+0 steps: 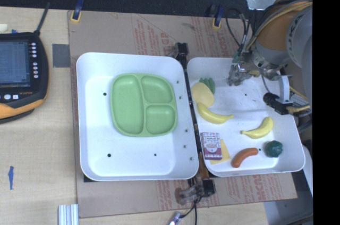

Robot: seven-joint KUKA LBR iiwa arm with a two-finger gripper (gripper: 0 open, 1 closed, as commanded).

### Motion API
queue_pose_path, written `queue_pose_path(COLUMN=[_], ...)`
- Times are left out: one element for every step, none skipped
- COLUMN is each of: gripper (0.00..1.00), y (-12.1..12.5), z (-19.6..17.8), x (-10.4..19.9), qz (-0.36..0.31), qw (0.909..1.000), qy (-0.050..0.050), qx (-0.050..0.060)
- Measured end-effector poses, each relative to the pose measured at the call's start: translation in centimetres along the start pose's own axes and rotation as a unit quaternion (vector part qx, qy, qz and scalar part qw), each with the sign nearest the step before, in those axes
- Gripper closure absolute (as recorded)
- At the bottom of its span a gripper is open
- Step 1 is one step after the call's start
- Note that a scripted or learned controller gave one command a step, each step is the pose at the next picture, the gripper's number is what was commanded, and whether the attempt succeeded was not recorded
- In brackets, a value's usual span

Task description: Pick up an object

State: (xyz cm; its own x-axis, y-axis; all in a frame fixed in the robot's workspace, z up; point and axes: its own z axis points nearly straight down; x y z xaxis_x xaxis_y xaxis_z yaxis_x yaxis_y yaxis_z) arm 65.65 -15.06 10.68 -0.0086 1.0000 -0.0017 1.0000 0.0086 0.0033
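The right bin (287,165) holds several toy foods: a yellow banana (213,114) left of centre, a second banana (259,128) further right, an orange sausage (244,156), a dark green round piece (273,149), a pale yellow fruit with green leaves (203,91), and a small red-and-white carton (211,145) on a yellow wedge. My gripper (235,76) hangs over the bin's far part, right of the leafy fruit and above the bananas. I see nothing between its fingers, and their spread is too small to read.
The left bin (90,160) carries a green divided plate (143,105). A teach pendant (18,75) lies on the bench at the far left. Clamps sit at the cardboard's far edge and between the bins. The arm's body crowds the right bin's far right corner.
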Motion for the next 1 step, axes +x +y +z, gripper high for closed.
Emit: queue_pose_path(gripper=[1.0], y=[-1.83], z=[-8.69], x=[6.59], qz=[0.002], qw=[1.0], qy=[0.001], qx=[0.002])
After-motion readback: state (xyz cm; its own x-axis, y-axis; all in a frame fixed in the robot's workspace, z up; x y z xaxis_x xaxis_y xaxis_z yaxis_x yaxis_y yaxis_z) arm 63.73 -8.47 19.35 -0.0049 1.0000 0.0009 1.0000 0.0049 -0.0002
